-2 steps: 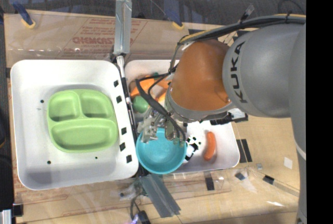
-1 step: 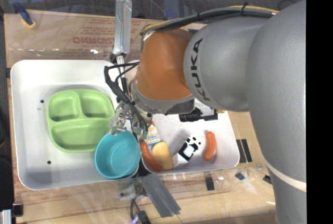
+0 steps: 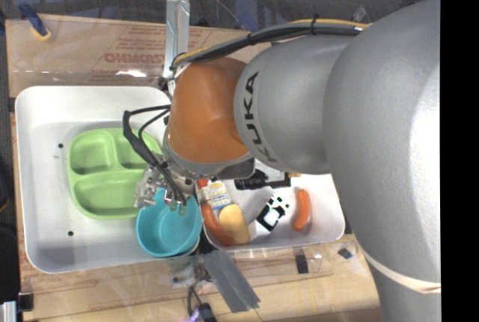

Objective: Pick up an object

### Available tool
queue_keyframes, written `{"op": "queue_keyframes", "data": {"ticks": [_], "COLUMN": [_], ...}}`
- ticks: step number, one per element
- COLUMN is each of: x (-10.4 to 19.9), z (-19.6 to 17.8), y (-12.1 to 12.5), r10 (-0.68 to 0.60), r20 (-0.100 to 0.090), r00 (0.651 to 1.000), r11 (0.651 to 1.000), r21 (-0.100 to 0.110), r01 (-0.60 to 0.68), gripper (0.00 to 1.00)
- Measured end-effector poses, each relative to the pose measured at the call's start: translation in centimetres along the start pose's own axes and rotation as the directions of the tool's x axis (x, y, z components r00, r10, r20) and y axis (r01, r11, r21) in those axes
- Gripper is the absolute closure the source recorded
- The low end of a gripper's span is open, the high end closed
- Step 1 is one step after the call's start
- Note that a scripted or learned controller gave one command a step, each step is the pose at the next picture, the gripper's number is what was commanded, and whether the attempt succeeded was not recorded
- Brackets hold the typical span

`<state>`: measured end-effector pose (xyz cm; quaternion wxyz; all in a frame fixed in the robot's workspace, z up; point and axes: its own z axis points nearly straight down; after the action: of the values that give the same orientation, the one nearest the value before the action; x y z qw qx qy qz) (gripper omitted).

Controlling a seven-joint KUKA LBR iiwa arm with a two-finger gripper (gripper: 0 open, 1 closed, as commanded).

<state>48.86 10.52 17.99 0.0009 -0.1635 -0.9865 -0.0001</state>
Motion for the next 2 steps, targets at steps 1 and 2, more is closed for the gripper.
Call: {"op": "queue_keyframes", "data": {"ticks": [1,2], "x": [-2.2,-1.6], "z": [0.1,-6.5], "y": [5.3,9.9], "r10": [-0.014,0.319], "r20": [0.001,0.002], "r00": [1.0,0.948], "r11": [1.0,0.948], "r21": [0.0,-0.001], "r01": [0.014,-0.319], "gripper": [1.0,1.0]}}
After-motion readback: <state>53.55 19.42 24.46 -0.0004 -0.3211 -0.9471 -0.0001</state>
